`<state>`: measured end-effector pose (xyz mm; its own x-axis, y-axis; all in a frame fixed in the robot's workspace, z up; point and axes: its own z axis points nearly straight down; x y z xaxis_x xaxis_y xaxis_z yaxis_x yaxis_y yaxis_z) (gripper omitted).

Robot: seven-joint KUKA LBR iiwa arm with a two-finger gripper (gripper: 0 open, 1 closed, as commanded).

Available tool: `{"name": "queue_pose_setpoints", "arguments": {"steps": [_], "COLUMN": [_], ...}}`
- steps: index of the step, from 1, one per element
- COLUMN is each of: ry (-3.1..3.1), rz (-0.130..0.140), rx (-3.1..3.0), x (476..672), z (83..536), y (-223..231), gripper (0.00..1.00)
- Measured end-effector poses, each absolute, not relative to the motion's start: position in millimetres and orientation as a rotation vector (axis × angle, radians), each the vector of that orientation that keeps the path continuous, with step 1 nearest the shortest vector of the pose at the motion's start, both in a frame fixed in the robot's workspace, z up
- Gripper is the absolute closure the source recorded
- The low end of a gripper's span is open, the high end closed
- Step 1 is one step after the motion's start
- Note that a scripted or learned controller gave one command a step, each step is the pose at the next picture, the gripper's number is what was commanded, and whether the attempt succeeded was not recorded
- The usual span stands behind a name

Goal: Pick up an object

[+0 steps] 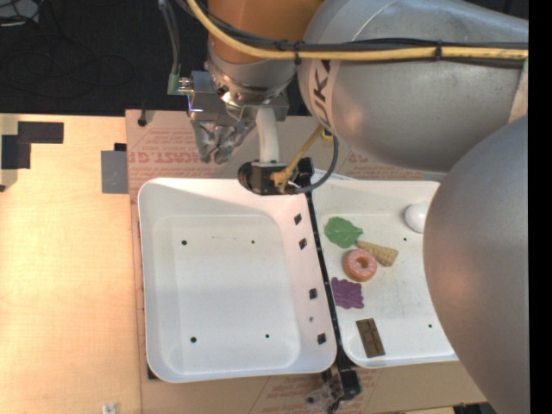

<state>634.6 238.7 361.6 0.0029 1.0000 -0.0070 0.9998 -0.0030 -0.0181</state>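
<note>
My gripper hangs above the far edge of the left bin, over the cardboard behind it, with nothing visible between its fingers. In the right bin lie a green leaf-shaped piece, a pink frosted donut, a tan cone-shaped piece, a purple grape-like piece, a brown bar and a white rounded object. The gripper is well left of and behind these objects.
The big grey arm covers the upper right and hides part of the right bin. A divider wall with black clips separates the two bins. A cardboard sheet lies under the bins on the wooden bench.
</note>
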Motion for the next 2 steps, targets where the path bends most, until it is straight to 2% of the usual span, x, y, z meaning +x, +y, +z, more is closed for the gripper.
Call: {"name": "queue_pose_setpoints", "arguments": {"steps": [1,2], "ry": [-2.215,-2.225], "rz": [0.017,-0.008], "rx": [-2.221,-2.221], "x": [573.7,628.3], "z": [284,362], "y": [206,244], "gripper": [1.0,1.0]}}
